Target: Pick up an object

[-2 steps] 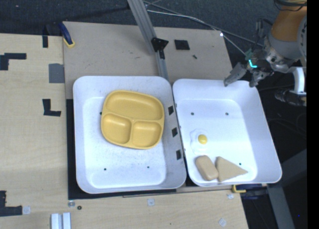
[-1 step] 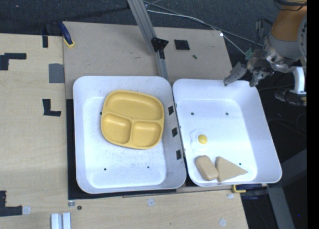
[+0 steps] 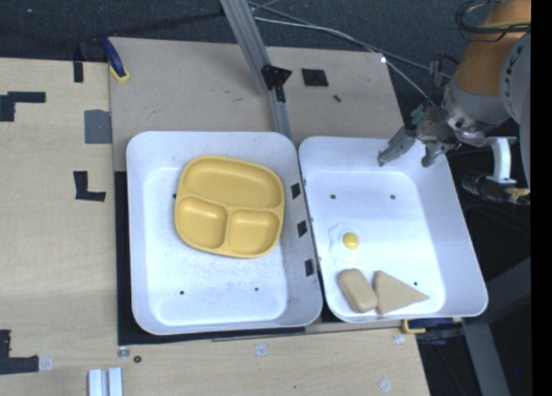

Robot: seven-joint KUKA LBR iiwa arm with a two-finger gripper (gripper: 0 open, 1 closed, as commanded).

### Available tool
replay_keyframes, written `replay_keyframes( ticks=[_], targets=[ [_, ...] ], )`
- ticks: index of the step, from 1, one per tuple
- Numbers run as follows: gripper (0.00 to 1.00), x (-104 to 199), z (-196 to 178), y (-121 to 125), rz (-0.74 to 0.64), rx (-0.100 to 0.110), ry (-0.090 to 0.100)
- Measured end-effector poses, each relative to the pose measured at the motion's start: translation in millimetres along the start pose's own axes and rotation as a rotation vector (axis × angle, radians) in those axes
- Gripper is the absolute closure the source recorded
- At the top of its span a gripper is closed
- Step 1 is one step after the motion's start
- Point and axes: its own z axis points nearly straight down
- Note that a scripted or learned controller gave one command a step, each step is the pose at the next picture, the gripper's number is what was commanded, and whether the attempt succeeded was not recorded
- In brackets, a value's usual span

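Observation:
In the right bin (image 3: 448,239) lie three small items: a fried egg (image 3: 348,241) near the middle left, a tan bread roll (image 3: 355,290) at the front, and a beige wedge (image 3: 398,292) beside the roll. My gripper (image 3: 409,153) hovers over the bin's far right rim, well behind the three items. Its two fingers are spread apart and hold nothing.
A yellow divided plate (image 3: 229,206) rests in the left bin (image 3: 151,299). A slanted metal pole (image 3: 250,40) crosses the bench behind the bins. Thin cables run along the back toward the arm.

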Motion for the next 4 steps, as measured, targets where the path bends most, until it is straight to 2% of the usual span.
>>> replay_keyframes(
  ticks=[1, 2, 3, 4],
  targets=[
    [0.0, 3.8, 63.8, 3.2, -0.002, 0.001, 0.0],
    [0.0, 4.5, 94.1, 3.7, -0.002, -0.005, -0.002],
    [1.0, 4.0, 81.1, 5.0, -0.003, -0.009, -0.005],
    [1.0, -2.9, 33.9, 9.3, -0.001, -0.009, 0.0]
  ],
)
